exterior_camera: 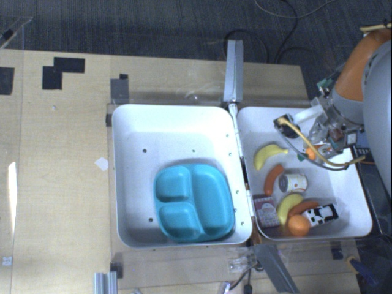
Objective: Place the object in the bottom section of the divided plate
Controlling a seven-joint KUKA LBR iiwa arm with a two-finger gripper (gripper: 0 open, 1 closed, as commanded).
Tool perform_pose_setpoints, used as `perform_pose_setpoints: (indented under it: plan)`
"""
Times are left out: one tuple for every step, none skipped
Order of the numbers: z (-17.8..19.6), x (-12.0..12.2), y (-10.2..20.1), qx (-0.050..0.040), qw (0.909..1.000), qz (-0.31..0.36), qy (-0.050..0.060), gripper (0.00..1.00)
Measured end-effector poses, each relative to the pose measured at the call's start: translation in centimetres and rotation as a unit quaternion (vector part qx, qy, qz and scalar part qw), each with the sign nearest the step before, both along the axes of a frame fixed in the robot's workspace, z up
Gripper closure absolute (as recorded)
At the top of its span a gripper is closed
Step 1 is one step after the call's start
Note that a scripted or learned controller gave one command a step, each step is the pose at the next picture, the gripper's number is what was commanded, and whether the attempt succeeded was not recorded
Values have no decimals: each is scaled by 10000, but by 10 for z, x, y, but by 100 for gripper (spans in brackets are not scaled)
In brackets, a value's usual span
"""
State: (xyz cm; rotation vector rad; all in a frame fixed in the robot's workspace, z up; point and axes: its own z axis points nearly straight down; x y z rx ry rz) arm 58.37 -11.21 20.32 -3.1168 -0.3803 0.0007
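Note:
A blue divided plate (pixel 195 202) lies in the left white bin (pixel 131 133), toward its front. It has two small sections on the left and one long section on the right. My gripper (pixel 313 141) hangs over the back right part of the right bin (pixel 361 216), with yellow cable looped around it. It is above and to the right of a yellow banana (pixel 267 155). A small orange spot sits by the gripper's tip, and I cannot make out what it is.
The right bin holds an orange-red sausage (pixel 273 179), a small white can (pixel 294 182), a dark red packet (pixel 266 213), a yellow fruit (pixel 288 206), an orange (pixel 298 225) and a black-and-white item (pixel 321 213). A metal divider post (pixel 233 72) stands between the bins.

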Motion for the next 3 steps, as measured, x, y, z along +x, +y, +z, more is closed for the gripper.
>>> perform_pose_setpoints:
  plan:
    - [25, -63, 35, 0, 9957, 928, -7, 100]
    - [25, -63, 35, -1, 9957, 927, -6, 0]
    - [34, -62, 35, 2, 9955, 945, -6, 100]
